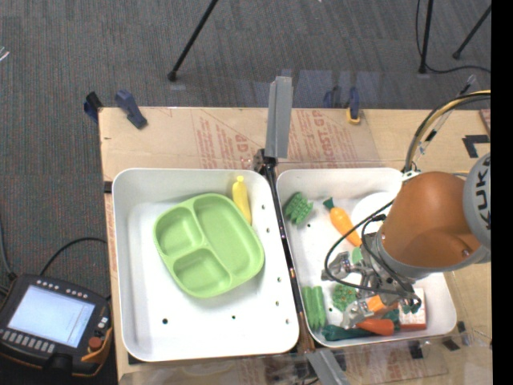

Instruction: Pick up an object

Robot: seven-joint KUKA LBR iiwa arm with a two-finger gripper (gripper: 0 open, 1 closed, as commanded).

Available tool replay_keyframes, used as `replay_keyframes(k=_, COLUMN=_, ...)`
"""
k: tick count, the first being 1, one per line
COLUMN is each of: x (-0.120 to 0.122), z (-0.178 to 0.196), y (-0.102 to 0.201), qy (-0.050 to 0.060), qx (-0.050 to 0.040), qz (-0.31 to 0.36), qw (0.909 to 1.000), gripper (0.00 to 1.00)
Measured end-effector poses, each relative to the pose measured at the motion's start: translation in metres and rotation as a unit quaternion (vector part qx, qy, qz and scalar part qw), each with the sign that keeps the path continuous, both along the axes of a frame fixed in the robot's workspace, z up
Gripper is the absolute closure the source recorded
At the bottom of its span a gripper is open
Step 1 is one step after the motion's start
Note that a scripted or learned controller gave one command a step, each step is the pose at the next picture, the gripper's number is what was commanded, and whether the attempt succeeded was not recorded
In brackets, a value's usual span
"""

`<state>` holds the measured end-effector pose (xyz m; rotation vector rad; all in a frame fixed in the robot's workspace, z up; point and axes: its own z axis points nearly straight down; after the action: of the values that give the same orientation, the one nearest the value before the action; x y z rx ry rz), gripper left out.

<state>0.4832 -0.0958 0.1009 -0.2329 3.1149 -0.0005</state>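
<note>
Orange-banded arm hangs over the right bin (298, 239); its gripper (370, 293) sits low among toy food at the near side, beside an orange carrot (377, 325). Its grip cannot be told.

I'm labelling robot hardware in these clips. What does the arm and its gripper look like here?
The arm is grey with a wide orange band above the wrist and dark lettering on its side. Black and yellow cables loop beside it. The gripper is a metallic cluster with thin wires.
</note>
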Motion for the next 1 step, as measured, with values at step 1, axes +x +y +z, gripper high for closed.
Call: replay_keyframes(k=1, x=0.0000, z=0.0087, y=0.0017, qy=0.001, qx=0.0008, qz=0.002, qw=1.0000, gripper=1.00)
